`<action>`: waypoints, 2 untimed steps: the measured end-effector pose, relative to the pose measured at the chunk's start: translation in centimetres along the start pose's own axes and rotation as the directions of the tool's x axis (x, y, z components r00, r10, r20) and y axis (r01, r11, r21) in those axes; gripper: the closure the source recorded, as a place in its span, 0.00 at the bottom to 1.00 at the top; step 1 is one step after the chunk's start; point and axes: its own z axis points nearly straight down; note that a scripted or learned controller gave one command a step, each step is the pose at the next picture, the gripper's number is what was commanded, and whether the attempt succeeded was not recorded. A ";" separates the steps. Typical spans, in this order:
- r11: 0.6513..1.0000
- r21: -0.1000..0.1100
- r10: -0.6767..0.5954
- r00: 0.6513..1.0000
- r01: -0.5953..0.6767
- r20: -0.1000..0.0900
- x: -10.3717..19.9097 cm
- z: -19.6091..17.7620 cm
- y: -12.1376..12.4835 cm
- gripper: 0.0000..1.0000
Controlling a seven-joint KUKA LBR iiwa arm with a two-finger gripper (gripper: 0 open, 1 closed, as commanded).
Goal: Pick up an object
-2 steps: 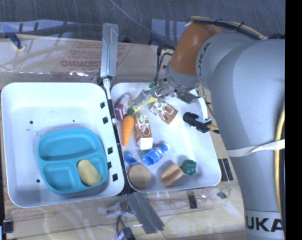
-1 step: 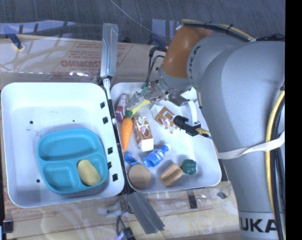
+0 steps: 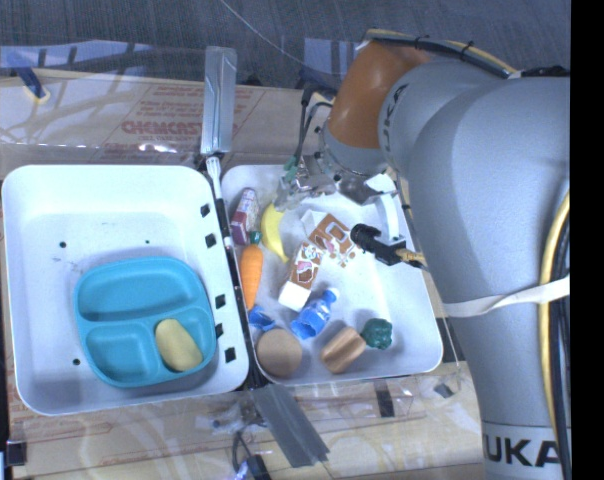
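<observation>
The right bin (image 3: 422,318) holds several small things: a yellow banana (image 3: 272,231), an orange carrot (image 3: 251,274), a small dark red bottle (image 3: 244,214), a brown and white carton (image 3: 318,250), a blue bottle (image 3: 313,316), a tan round piece (image 3: 279,353), a brown bread roll (image 3: 342,348) and a dark green lump (image 3: 378,334). My gripper (image 3: 296,182) is low over the far end of this bin, just above the banana and to the right of the red bottle. The orange wrist band and grey arm hide the bin's far right corner. Nothing is visibly between the gripper's tips.
The left bin (image 3: 42,208) holds a blue divided tray (image 3: 132,298) with a yellow oval fruit (image 3: 178,344) in its near right compartment. A metal divider strip (image 3: 218,98) runs between the bins at the back. A small blue piece (image 3: 260,320) lies near the carrot's tip.
</observation>
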 end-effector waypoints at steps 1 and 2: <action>1.000 0.003 -0.001 1.000 0.001 -0.001 0.1 0.1 -0.1 0.00; 1.000 0.024 0.004 1.000 -0.004 -0.006 0.4 2.3 -1.2 0.00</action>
